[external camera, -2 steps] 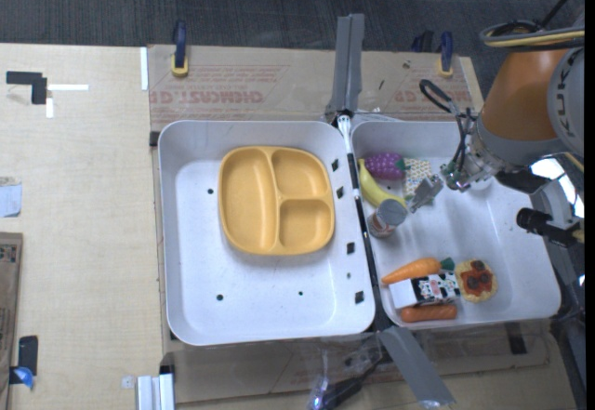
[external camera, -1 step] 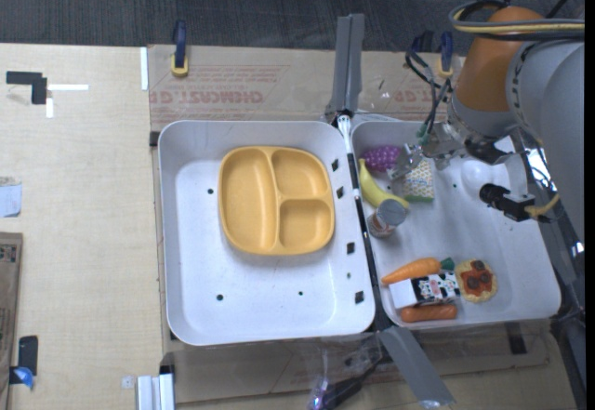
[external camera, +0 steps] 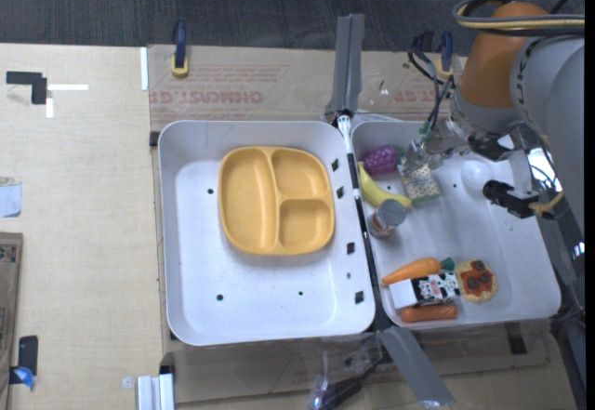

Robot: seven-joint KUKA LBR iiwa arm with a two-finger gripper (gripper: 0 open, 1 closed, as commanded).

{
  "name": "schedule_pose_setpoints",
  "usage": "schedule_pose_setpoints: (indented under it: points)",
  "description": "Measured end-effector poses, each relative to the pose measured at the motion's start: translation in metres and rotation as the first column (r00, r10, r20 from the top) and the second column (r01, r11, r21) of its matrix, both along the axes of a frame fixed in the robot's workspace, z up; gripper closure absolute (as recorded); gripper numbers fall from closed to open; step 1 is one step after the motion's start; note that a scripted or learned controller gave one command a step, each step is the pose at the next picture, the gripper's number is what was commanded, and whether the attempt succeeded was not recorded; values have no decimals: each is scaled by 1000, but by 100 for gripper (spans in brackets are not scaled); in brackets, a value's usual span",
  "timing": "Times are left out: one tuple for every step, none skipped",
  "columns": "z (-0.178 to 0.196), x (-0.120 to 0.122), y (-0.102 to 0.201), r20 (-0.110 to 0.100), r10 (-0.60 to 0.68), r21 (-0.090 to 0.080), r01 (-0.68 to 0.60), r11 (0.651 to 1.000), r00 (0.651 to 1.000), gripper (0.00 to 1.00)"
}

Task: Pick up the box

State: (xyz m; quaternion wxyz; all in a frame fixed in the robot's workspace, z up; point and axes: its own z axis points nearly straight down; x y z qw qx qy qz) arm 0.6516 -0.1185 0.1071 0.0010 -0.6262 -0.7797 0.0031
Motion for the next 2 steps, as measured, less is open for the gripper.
schedule_pose_setpoints:
  points:
    - [-10,-49,-8,13,50,1,-50,999,999,100]
    - [85,8,77,7,97,2,-97,995,995,100]
